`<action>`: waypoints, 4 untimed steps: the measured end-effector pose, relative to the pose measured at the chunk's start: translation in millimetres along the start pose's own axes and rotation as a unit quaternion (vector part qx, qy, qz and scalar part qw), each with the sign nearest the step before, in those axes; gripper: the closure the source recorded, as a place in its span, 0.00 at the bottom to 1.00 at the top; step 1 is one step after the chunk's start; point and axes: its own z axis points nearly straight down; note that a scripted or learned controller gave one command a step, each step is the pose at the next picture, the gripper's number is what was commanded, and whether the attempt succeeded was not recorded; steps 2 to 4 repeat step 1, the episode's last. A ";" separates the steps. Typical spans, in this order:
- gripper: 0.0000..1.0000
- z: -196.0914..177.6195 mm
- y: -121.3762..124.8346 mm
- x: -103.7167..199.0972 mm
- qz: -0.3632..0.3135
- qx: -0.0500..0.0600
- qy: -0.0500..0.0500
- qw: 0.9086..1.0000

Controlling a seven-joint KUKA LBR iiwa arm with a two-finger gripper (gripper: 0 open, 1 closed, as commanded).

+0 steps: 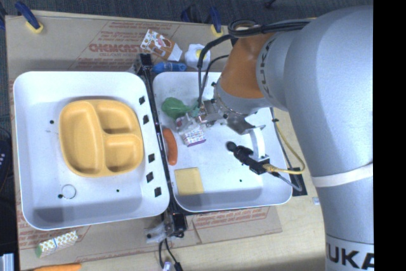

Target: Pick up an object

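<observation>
Small clear crinkled packet (192,136) lies in right white bin (216,197), beneath tool (202,116); tool's grip state unclear.

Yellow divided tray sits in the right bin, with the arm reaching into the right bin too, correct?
Not quite. The camera view shows the yellow divided tray in the left bin. The arm does reach into the right bin.

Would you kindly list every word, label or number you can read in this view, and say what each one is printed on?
"UKA": large white letters on the grey arm, cut off at the frame's lower edge.
Red print on the brown cardboard sheet under the bins: too blurred to read.
Small patterned packet behind the bins: print too small to read.
Small packet in the right bin: markings unreadable.
</observation>
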 end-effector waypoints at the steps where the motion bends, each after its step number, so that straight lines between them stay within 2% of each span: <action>1: 1.00 -90.4 0.4 12.4 -0.123 -0.002 -0.001 0.992; 4: 1.00 -90.4 0.4 12.4 -0.123 -0.002 -0.001 0.992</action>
